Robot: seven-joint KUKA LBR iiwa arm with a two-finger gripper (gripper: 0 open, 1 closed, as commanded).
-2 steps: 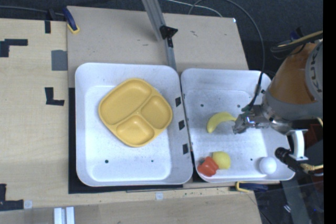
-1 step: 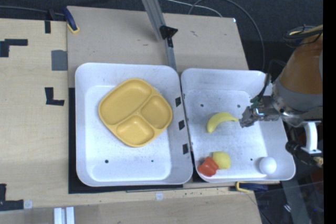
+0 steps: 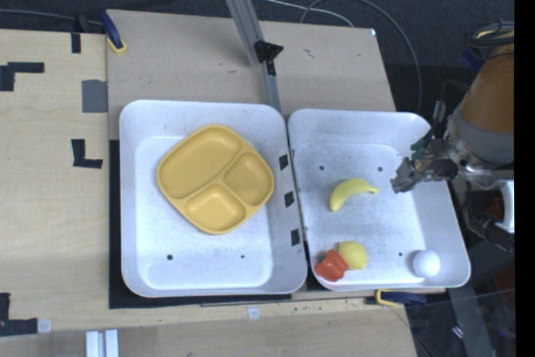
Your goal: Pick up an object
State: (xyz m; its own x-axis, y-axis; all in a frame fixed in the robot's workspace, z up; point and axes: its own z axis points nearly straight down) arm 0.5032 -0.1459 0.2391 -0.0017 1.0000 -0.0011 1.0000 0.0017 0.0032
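While the gripper (image 3: 407, 177) hung over the right bin's (image 3: 435, 217) right edge, nothing sat between its fingers, and whether they were wide or narrow was too small to tell. A banana (image 3: 351, 193) lay near the bin's middle, just left of the gripper and apart from it; a lemon (image 3: 354, 254) touching a red fruit (image 3: 331, 266) sat at the front wall, a white ball (image 3: 426, 263) in the front right corner. The left bin (image 3: 142, 263) held 1 yellow 3-part plate (image 3: 216, 178).
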